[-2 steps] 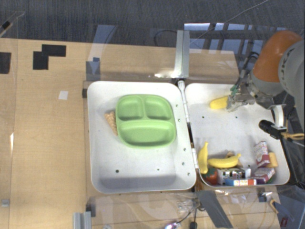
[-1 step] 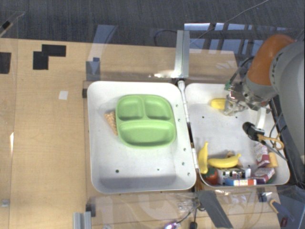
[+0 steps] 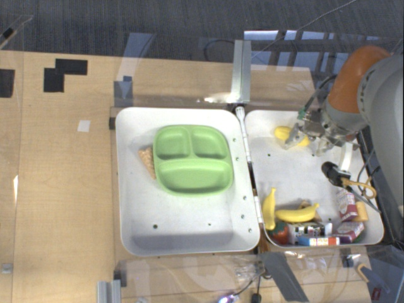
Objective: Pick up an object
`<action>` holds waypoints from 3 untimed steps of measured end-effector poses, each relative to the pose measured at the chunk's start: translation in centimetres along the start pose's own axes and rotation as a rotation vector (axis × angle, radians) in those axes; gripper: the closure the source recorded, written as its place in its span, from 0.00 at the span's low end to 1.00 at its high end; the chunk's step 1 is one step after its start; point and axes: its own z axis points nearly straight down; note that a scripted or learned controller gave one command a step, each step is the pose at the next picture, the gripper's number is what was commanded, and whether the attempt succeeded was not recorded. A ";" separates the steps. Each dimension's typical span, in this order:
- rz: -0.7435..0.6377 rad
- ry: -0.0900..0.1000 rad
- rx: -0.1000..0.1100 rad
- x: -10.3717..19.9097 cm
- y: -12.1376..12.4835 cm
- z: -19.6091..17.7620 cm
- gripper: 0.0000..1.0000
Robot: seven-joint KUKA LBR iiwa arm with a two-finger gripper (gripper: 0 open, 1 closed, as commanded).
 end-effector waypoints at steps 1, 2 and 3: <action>0.018 -0.011 0.036 3.4 1.3 0.0 0.00; 0.008 -0.001 0.030 4.1 1.5 -1.2 1.00; -0.117 0.001 0.002 7.8 1.1 -9.9 1.00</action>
